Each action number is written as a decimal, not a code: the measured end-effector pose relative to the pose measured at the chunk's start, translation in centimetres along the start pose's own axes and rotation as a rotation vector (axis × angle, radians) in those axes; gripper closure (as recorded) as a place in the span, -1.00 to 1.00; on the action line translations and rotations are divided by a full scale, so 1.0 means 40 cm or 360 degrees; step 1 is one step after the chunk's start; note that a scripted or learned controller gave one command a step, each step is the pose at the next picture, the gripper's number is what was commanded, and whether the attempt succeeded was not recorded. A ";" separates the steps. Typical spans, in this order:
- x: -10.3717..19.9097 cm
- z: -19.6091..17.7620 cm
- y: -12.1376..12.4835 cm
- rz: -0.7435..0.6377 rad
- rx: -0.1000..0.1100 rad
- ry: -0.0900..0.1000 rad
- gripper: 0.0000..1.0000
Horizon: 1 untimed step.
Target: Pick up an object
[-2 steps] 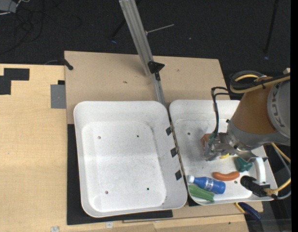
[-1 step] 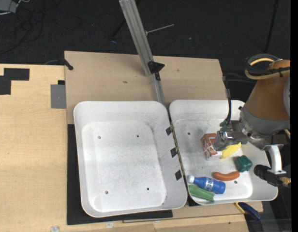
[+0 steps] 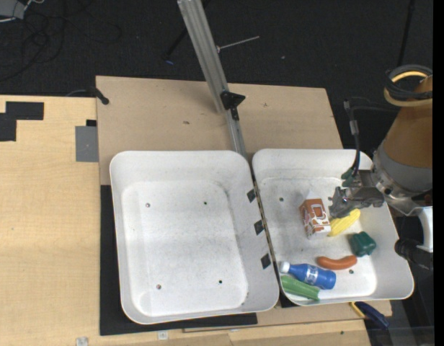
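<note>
Left shallow white plastic bin (image 3: 135,215) bare; all objects crowd right white bin (image 3: 294,166), near arm's side. Tool (image 3: 346,202) low over cluster, between red-white carton (image 3: 315,218) and yellow banana-like piece (image 3: 345,224), likely target, mid-bin, small, smooth, curved. Tool opening and hold: cannot tell. Smaller: blue bottle (image 3: 310,274), orange sausage (image 3: 336,262), green block (image 3: 363,244).

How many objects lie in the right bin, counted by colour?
Orange-brown and white: 1, box
Yellow: 1, long piece by the hand
Dark green: 1, block
Orange-red: 1, sausage shape
Blue: 1, bottle
Light green: 1, long piece
Total: 6
</note>
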<state>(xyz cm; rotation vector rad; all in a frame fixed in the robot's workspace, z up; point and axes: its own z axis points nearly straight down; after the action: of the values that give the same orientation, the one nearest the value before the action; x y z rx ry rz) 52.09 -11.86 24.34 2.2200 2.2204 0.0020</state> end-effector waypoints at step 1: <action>-0.002 -0.126 0.002 -0.0001 -0.0001 0.0000 1.00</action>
<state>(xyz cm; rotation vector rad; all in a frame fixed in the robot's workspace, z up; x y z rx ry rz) 52.16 -11.95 29.37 2.2187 2.2209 0.0023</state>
